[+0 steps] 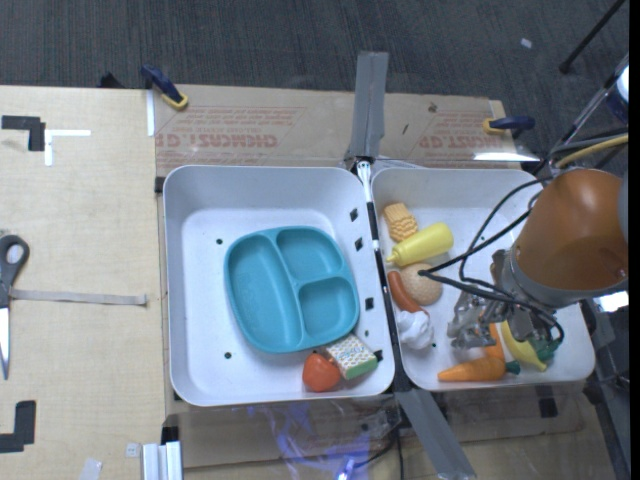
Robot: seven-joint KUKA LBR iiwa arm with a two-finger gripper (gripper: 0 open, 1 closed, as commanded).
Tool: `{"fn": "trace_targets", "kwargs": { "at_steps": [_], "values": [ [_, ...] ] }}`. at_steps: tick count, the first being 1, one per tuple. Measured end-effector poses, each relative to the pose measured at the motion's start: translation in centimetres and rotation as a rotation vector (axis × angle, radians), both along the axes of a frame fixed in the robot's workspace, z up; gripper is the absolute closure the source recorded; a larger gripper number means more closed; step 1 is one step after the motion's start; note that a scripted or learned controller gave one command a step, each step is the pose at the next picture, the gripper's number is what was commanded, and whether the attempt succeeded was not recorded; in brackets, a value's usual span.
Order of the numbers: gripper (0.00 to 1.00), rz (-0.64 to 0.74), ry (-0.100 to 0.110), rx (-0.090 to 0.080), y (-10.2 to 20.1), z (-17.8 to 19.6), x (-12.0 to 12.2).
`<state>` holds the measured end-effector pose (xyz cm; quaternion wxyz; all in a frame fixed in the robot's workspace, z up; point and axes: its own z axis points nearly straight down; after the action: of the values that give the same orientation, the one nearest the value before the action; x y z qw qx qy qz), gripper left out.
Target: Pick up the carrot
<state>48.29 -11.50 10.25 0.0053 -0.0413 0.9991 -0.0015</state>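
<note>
The carrot [472, 371], orange with a green stub at its right end, lies flat along the front wall of the right bin [452, 182]. My gripper [470, 328] is low in that bin, just behind and above the carrot, under the orange wrist band. Cables and the wrist hide part of it. Nothing can be made out held in it. A yellow banana [522, 348] lies right beside the gripper.
The right bin also holds a yellow bottle-like toy [422, 244], a waffle piece [400, 220], a bun with sausage [413, 287] and a white lump [412, 326]. The left bin holds a blue divided tray [292, 288], a tomato [320, 372] and a sandwich block [353, 356].
</note>
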Motion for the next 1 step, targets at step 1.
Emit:
{"fn": "trace_targets", "kwargs": {
  "at_steps": [1],
  "values": [
    [0.00, 0.000, -0.010, 0.000, 0.05, 0.21, 0.26]
  ]
}}
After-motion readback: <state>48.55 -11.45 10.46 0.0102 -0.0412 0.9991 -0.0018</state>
